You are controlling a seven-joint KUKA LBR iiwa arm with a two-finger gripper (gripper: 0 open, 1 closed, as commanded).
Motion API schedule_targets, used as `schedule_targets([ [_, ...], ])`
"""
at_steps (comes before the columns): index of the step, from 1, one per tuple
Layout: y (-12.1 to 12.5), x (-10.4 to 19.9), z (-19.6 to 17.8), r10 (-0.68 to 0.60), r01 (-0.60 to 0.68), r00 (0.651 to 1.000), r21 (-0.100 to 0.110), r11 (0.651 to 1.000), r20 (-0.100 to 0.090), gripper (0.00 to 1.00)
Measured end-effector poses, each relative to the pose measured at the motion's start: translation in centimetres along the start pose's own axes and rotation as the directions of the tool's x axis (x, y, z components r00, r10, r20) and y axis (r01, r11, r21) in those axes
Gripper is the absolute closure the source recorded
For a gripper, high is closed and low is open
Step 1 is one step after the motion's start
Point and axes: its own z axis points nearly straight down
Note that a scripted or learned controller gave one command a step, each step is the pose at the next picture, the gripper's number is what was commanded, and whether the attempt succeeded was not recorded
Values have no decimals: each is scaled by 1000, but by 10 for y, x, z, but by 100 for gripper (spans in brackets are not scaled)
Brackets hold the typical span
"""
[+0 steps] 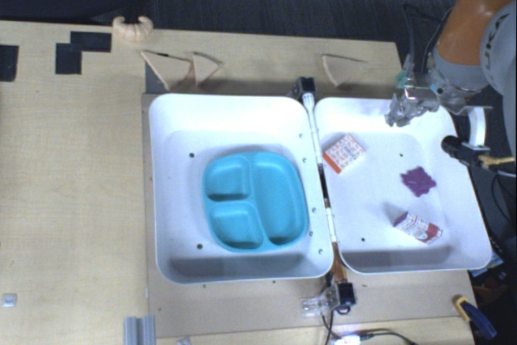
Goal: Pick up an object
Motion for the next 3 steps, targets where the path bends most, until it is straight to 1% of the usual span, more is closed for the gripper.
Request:
schedule_targets([
  [1,-1,-1,1,1,-1,1000,2,1000,1,0],
  [2,-55,-36,78,3,-3,1000,2,1000,1,0],
  [3,-117,-7,77,6,-6,1000,-1,1000,1,0],
])
